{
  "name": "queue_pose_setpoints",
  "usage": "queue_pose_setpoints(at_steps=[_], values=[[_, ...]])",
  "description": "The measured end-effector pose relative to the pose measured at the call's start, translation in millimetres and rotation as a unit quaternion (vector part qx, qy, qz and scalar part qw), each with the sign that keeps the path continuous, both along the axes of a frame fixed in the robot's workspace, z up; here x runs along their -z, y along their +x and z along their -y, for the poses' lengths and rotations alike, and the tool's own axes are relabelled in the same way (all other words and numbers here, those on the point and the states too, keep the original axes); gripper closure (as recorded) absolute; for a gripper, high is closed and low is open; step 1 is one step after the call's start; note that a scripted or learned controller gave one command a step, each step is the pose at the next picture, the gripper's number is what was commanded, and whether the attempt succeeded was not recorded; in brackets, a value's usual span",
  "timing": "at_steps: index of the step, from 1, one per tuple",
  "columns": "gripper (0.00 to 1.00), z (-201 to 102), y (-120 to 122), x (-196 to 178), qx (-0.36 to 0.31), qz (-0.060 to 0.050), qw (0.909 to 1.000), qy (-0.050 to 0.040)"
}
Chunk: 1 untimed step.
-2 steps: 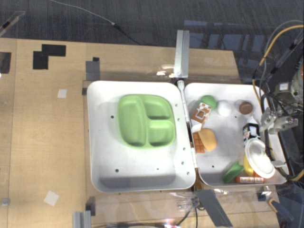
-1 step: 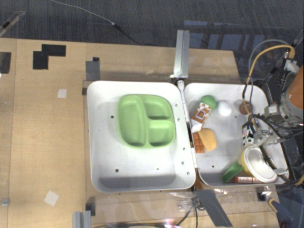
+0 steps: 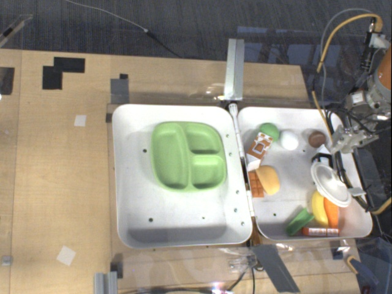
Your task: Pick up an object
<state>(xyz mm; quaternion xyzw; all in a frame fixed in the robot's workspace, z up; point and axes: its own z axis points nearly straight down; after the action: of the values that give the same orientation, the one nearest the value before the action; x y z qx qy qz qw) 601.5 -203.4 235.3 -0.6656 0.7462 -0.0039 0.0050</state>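
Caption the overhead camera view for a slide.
KUKA gripper poised at the right bin's far edge above mixed toy food, while a green divided tray sits in the left bin.

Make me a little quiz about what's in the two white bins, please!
1. True or false: the green plastic divided tray lies in the right white bin.
2. Which colour is the small round ball beside the green ball? A) white B) blue C) black
3. Fill in: the yellow banana-shaped toy lies near the right bin's ____ corner, next to an orange piece.

Key: 1 false, it lies in the left white bin; 2 A; 3 front right.
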Motion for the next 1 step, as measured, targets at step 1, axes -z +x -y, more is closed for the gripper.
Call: queue_pose_setpoints(at_steps=[1], values=[[1.00,0.6,0.0,8.1,-0.176,-0.004,0.9844,-0.0001]])
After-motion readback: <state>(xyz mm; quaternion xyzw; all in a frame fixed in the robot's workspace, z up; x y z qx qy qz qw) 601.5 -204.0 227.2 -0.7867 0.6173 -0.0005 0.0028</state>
